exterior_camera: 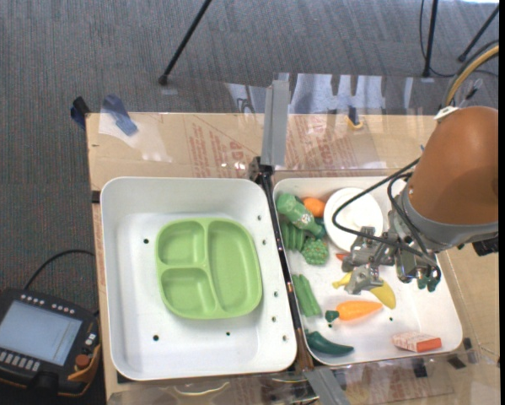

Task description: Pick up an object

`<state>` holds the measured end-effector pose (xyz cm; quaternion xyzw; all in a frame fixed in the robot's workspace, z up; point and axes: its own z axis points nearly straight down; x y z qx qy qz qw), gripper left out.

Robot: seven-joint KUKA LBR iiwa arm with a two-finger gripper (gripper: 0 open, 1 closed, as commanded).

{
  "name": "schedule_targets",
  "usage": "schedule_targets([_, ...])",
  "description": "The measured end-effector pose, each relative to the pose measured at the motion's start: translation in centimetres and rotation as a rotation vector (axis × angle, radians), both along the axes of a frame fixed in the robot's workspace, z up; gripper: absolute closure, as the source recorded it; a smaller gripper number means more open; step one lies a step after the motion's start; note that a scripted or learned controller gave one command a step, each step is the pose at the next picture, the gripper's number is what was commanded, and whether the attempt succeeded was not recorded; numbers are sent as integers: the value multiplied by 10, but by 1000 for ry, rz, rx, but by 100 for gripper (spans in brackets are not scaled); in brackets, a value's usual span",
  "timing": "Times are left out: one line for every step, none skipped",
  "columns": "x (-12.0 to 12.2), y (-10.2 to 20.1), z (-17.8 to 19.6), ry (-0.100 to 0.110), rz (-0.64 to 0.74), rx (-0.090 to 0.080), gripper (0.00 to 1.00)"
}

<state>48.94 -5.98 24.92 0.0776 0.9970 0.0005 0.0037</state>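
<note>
Right now I am watching the gripper (pixel 368 270) hanging over the right bin (pixel 451 315), its fingers too cluttered for me to tell their spread, with the carrot (pixel 359 310) just nearer than it, the banana (pixel 384 294) beside it, and the white plate (pixel 353 213) beyond it.
</note>
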Motion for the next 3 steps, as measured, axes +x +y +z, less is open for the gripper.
schedule_targets([0,-35,-154,18,120,3,100])
schedule_targets([40,-34,10,-3,133,-2,100])
schedule_targets([-6,-33,-164,13,122,1,100])
